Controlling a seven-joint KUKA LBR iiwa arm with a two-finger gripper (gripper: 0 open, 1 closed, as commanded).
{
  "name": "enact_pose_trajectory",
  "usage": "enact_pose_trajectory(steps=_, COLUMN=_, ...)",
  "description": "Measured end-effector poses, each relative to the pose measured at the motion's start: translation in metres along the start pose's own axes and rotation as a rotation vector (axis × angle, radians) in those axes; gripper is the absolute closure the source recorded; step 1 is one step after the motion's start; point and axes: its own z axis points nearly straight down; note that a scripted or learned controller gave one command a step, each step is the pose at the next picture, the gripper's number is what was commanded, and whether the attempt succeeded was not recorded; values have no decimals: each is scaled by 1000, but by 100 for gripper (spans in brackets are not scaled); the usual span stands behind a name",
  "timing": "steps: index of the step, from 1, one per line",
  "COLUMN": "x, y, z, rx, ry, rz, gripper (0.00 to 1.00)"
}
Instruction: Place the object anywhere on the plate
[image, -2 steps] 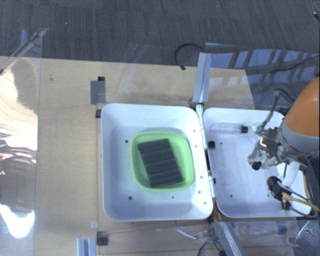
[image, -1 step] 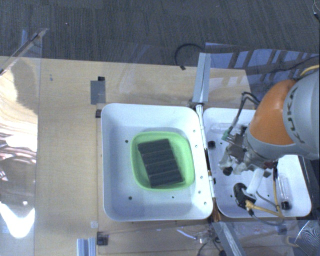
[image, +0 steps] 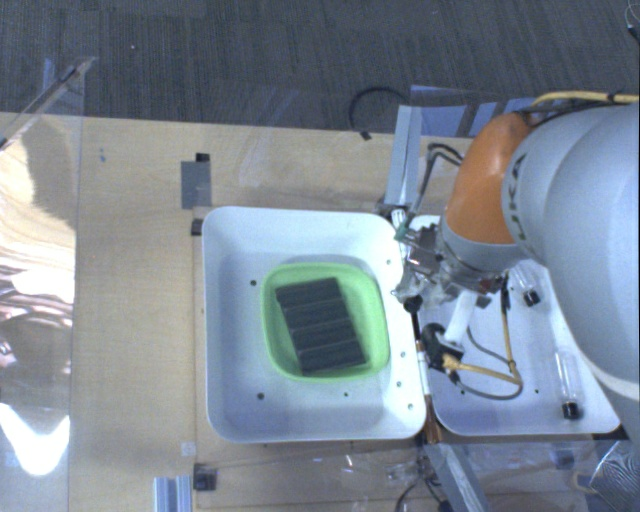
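Dark grey ribbed rectangular block (image: 320, 325) lies flat on the light green square plate (image: 272, 320), inside the left shallow white bin (image: 228, 330). Two-finger gripper (image: 413, 272) hangs over that bin's right rim, apart from the block; its spread or closure cannot be told.

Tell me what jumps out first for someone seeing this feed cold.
The bright green plate in the left bin, with a dark ridged block lying on it. Next, the big grey arm with its orange band, looming over the right bin near the divide.
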Motion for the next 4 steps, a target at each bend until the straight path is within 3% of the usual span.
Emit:
enact_pose_trajectory(steps=1, x=0, y=0, z=0, rx=-1, ry=0, rz=0, gripper=0)
enact_pose_trajectory(steps=2, x=-52, y=36, z=-42, rx=-3, ry=0, rz=-49, gripper=0)
enact_pose_trajectory(steps=3, x=-142, y=39, z=-159, rx=-8, ry=-1, rz=-72, gripper=0)
enact_pose_trajectory(steps=4, x=-215, y=29, z=-245, rx=-11, ry=-3, rz=-16, gripper=0)
